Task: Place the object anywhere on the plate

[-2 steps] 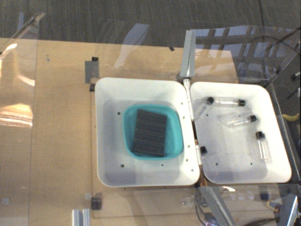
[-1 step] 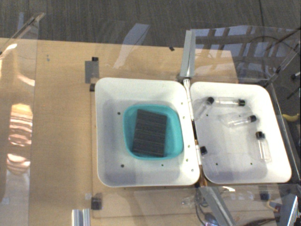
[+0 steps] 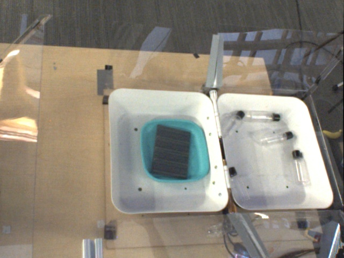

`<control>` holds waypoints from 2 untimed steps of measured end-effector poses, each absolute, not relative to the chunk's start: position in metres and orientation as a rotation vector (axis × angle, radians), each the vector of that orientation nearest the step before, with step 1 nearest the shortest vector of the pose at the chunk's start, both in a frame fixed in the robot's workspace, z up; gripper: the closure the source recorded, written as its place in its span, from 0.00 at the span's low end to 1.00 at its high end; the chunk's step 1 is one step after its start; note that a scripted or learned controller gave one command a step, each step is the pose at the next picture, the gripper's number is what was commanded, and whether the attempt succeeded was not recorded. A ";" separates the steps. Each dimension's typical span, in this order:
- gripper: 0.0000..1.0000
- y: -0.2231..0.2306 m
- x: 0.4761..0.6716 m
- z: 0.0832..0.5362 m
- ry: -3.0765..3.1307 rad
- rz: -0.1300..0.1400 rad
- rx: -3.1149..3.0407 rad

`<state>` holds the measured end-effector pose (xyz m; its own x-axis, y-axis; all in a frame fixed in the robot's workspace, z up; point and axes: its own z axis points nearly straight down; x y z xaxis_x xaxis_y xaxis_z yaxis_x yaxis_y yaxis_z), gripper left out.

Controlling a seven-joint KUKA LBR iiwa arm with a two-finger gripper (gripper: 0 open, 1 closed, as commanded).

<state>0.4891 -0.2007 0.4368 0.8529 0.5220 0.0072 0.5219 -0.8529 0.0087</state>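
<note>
A teal plate with rounded corners sits in the middle of the left white bin. A dark grey ribbed rectangular block lies flat on the plate, slightly tilted, well inside the rim. Several clear vials with black caps lie in the right white bin: one near the back, one in the middle, one toward the right wall.
A small black cap lies at the right bin's left wall. A grey metal bar runs back from between the bins. Clear acrylic panels and cables stand at the back right. Bare wooden bench stretches left of the bins.
</note>
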 end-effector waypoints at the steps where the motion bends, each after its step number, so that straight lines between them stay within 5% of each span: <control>1: 0.00 -0.205 0.488 0.436 0.666 0.013 3.065; 2: 0.00 -0.206 0.488 0.436 0.471 0.013 3.100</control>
<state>0.4884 -0.2057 0.4362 0.9549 0.2969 0.0075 0.2969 -0.9549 0.0071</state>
